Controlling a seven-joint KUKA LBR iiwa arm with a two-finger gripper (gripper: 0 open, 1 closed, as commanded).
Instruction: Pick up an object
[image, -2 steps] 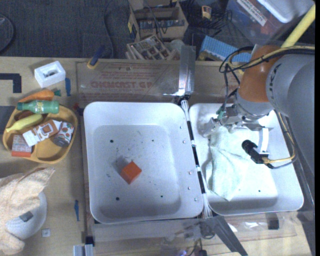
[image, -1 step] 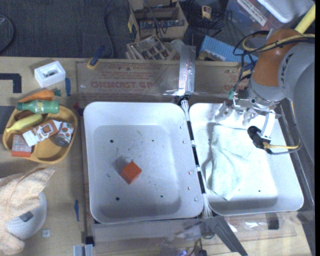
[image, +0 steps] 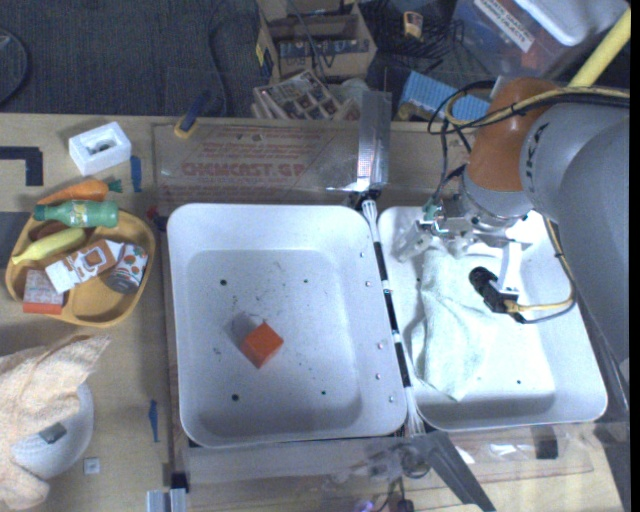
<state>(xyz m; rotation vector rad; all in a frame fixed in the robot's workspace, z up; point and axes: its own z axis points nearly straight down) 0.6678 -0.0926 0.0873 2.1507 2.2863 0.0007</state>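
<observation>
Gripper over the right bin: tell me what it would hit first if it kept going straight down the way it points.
Most likely the white cloth lying crumpled in the right bin. The gripper hangs over the cloth's upper end, pointing down. Depth is hard to judge from this slanted view, so it may already touch it.

Both bins (image: 195, 260) are seen as smooth white plastic with a dull sheen, the left one speckled with dark specks. A matt orange block (image: 263, 345) looks hard-faced. A white cloth (image: 440, 330) appears soft and crumpled. The arm (image: 570, 150) is finished in smooth grey, with a glossy orange band (image: 505, 130). The bench (image: 150, 400) is bare pale wood.
</observation>
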